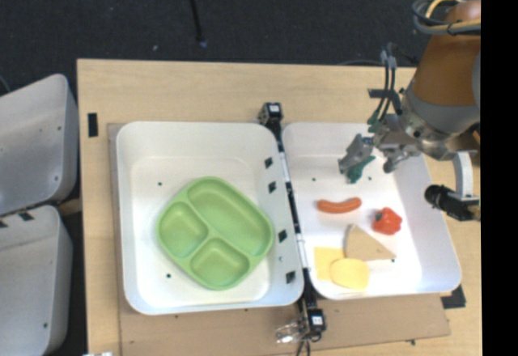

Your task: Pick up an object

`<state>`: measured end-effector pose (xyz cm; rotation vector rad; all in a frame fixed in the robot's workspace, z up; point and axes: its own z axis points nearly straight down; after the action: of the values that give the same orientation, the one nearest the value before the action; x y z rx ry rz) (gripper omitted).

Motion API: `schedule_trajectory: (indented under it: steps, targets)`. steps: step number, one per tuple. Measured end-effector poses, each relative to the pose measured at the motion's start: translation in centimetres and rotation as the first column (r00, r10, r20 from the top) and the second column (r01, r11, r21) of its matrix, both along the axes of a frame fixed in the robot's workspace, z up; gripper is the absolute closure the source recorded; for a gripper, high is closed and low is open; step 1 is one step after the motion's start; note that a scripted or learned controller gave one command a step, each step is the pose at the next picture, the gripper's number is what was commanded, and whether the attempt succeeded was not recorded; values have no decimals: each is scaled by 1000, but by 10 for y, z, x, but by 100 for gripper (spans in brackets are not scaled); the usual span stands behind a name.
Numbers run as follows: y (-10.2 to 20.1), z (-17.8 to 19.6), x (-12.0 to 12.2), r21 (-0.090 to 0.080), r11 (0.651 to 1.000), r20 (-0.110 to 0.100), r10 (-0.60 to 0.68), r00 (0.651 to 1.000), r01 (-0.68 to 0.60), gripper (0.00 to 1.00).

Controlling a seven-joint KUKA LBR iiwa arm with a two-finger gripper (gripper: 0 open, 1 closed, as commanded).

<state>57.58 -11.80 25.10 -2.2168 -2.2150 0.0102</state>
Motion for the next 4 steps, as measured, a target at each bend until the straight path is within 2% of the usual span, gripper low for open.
schedule_trajectory:
  steps: [1,2,3,4]
  targets:
    - [0,6,2,-1,1000,11,1,1000,-1,0]
    - [2,-37,2,-2,1000,6,1,1000,-1,0]
    - [-3,-100,-1,-2,1000,5,0,1000,0,0]
    - [-8,-146,2,-11,1000,24,-1,1000,1,0]
